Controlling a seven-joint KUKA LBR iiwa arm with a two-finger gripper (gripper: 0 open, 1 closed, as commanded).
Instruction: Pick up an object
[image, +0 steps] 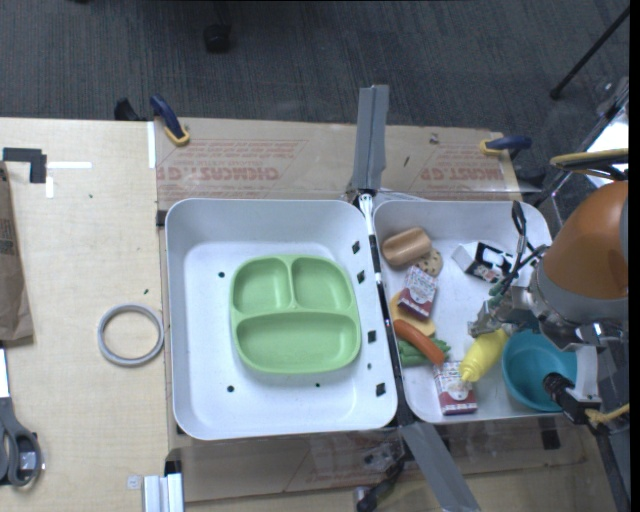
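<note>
Now I see my arm (590, 250) over the right bin (455, 215), its jaws (492, 318) low beside the yellow bottle (482, 357); open or closed, I cannot tell; a blue bowl (530, 372) sits alongside; the green tray (295, 314) lies in the left bin (190, 300).

- The left bin (190, 300) and the right bin (455, 225) look like smooth white plastic with a faint sheen.
- The green divided plate (295, 315) is matt plastic.
- The yellow squeeze bottle (482, 357) and the blue bowl (530, 365) look like smooth, slightly glossy plastic.
- The bench top (80, 250) is pale wood grain, matt.
- The sheet (270, 165) behind the bins is brown printed cardboard.
- The ring (130, 333) looks like greyish glossy tape.
- The floor (300, 50) is dark, rough carpet.
- The arm's band (600, 245) is glossy orange.
</note>
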